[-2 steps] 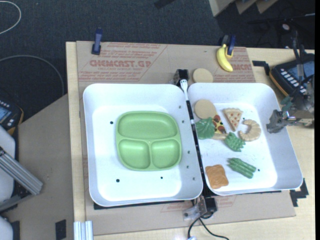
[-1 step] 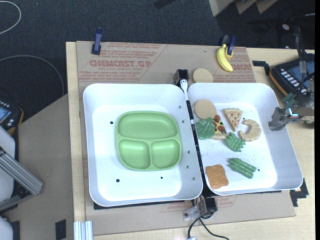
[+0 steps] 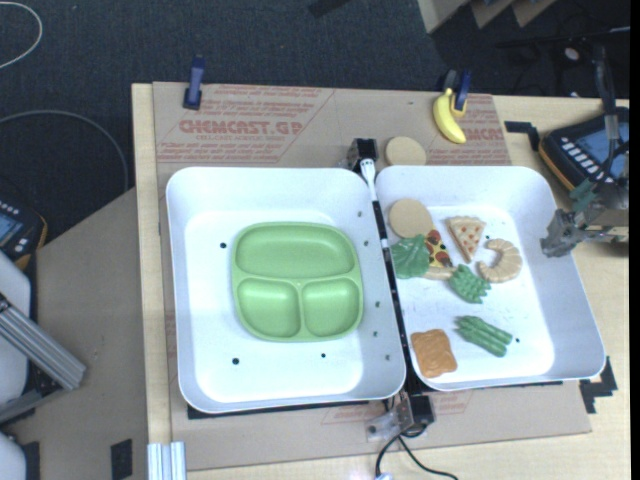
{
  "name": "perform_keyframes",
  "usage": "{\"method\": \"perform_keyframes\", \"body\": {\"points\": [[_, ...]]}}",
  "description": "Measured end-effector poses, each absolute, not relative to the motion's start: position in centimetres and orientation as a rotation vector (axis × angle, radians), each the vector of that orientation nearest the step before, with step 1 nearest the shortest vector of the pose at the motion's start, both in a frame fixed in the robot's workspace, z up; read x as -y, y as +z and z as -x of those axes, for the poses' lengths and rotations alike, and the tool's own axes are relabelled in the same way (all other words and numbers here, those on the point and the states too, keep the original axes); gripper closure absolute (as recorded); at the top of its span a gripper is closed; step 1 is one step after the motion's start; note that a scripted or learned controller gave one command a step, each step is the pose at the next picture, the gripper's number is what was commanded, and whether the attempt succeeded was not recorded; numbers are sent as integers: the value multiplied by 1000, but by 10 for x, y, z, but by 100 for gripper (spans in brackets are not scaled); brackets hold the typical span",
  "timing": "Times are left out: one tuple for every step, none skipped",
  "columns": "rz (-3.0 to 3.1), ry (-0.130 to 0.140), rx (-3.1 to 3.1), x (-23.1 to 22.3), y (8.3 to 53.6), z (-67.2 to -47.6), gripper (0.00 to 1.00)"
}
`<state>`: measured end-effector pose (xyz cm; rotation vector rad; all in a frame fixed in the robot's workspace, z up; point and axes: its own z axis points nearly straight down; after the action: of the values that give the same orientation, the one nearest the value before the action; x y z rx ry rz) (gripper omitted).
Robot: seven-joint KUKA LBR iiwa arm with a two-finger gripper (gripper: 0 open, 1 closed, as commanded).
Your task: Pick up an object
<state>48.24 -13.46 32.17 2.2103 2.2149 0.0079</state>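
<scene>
1. The claw [image 3: 562, 236] hangs at the right edge of the right bin [image 3: 570, 298], just over its rim and well apart from the toy food inside; whether it is apart or together I cannot tell, since it shows as a small dark blur. Nothing can be seen between its tips, so I judge the pick not yet made.
2. The things to pick all lie in the right bin, gathered toward its left half: a round tan cookie [image 3: 408, 217] far left, a pizza slice [image 3: 464, 237] and a pale croissant-like piece [image 3: 500, 260] near the middle, two green leafy pieces [image 3: 409, 257] [image 3: 468, 286], a small red-and-yellow piece [image 3: 437, 251] between them, green beans [image 3: 484, 335] and a tan cracker [image 3: 433, 352] nearer the camera.
3. That clustering leaves bare floor on the bin's right, which probably explains why the claw waits there: it has free room to descend before reaching left.
4. The croissant-like piece and the beans lie nearest the claw's side and somewhat apart from neighbours, so they look the easiest targets; the pizza, leaf and small piece touch or overlap and risk a crowded grasp.
5. The left bin [image 3: 200, 348] holds a green divided plate [image 3: 297, 279], seemingly a place for setting food down.
6. A banana [image 3: 449, 118] and a tan disc [image 3: 405, 151] rest on the surface [image 3: 250, 128] beyond the bins, outside the working area.
</scene>
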Motion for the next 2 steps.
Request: {"method": "perform_keyframes", "body": {"points": [[-2207,10,-2214,135,332,-483,100],[-2203,11,-2213,135,342,-484,100]]}}
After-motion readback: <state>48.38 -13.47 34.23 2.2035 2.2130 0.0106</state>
